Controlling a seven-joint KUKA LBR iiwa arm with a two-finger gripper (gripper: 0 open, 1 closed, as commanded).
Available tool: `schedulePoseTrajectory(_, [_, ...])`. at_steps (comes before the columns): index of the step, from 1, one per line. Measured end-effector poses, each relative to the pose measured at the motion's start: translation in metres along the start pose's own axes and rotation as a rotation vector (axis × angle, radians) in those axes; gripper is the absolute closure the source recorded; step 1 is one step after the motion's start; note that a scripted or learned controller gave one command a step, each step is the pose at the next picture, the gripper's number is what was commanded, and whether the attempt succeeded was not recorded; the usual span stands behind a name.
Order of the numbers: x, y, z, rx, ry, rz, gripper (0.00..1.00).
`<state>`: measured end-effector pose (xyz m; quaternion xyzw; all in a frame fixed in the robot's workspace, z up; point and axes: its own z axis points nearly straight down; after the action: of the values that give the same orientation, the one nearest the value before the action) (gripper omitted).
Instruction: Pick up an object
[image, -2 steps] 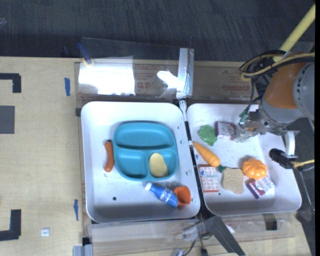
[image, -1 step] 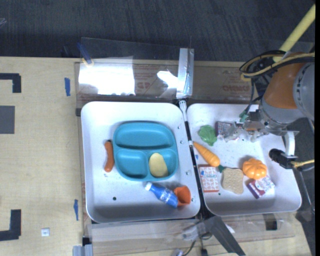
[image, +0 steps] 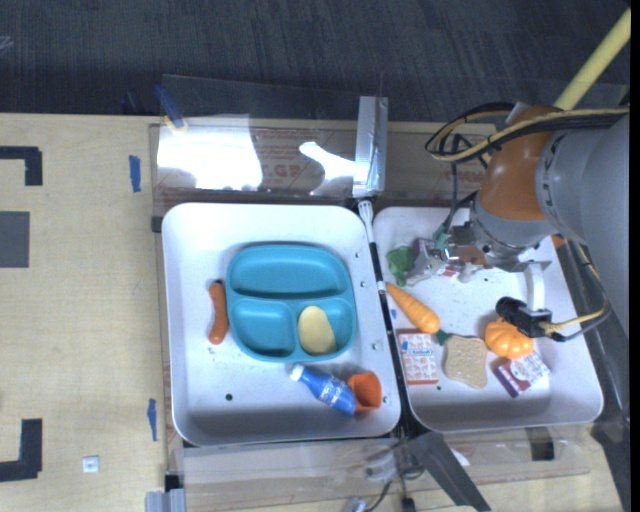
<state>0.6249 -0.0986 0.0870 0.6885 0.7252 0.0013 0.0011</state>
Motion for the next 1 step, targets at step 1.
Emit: schedulePoseTrajectory(1, [0.0255,0.0160,-0.0996,-0.002,-0.001,-0.092,0.00])
